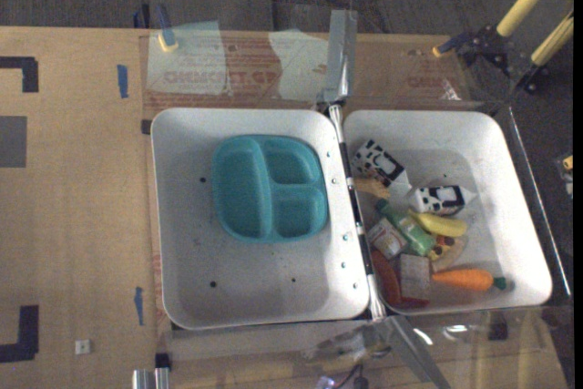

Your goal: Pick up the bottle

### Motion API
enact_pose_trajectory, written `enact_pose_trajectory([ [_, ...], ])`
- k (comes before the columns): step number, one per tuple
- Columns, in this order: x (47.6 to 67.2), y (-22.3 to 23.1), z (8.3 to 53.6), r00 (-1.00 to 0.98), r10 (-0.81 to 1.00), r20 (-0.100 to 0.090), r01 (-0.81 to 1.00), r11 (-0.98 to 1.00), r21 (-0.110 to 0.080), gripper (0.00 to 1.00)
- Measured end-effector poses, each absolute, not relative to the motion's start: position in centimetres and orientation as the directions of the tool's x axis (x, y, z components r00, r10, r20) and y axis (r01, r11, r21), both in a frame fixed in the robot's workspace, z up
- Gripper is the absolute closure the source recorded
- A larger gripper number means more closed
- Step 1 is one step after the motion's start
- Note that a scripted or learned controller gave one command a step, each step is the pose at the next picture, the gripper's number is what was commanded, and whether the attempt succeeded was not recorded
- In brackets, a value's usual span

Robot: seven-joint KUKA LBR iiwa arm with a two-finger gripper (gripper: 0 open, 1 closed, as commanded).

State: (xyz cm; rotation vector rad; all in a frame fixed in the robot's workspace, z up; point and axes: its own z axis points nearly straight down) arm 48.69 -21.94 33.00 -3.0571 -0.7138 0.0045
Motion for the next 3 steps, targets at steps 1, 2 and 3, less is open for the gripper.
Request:
enact_pose_trajectory([
  [1, 54.5, -20.8, 25.0, 0.934, 0.358, -0.002, 0.358, -0.934, -0.004, 1.0],
  [2, 47.9, -22.3, 29.0, 0.89, 0.456, -0.002, 0.456, -0.89, -0.004, 1.0],
  [3, 48.0, -22.4, 29.9, 0.89, 0.456, -0.002, 0.456, -0.89, -0.004, 1.0],
])
